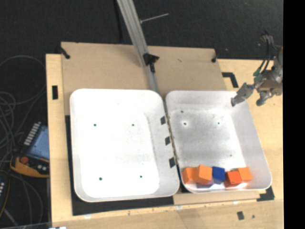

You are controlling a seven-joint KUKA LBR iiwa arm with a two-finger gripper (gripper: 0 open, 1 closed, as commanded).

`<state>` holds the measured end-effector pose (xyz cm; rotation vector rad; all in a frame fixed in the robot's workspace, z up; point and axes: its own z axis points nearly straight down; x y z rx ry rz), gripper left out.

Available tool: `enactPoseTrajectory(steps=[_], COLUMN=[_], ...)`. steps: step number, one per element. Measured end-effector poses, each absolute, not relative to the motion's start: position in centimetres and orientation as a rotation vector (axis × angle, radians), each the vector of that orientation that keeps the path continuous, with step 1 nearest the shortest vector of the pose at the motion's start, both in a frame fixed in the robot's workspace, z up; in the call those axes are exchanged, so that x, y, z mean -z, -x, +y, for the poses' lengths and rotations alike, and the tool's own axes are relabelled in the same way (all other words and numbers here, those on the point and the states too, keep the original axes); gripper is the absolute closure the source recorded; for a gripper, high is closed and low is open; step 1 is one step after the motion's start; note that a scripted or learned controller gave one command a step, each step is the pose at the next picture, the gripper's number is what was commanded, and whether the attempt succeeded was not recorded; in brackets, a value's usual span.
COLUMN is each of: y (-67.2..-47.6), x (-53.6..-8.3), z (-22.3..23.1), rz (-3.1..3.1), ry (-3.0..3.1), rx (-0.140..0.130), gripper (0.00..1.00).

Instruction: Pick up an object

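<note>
end effector [251, 95] over far right corner of right bin [209, 104], fingers spread apart, grasping nothing. blocks in row along near edge of right bin: orange block [199, 174], blue block [218, 173], orange pair [238, 176]. likely light, rigid, hard-edged; best pinched across opposite flat faces. left bin [119, 142] alongside.

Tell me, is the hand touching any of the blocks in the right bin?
Apart. In the camera view the hand sits at the right bin's far right corner, while the blocks line its near edge, with bare bin floor between them.
</note>
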<state>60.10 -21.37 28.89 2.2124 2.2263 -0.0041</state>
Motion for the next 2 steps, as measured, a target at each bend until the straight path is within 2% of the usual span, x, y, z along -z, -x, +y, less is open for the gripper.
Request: enactPoseTrajectory(steps=[1, 2], y=[-58.1, -60.6], x=[-37.7, -35.0], z=[-15.7, -20.8], rz=[2.223, 2.213], ry=[-2.206, -2.223], rx=[-0.011, 0.004], gripper=[0.00, 0.00])
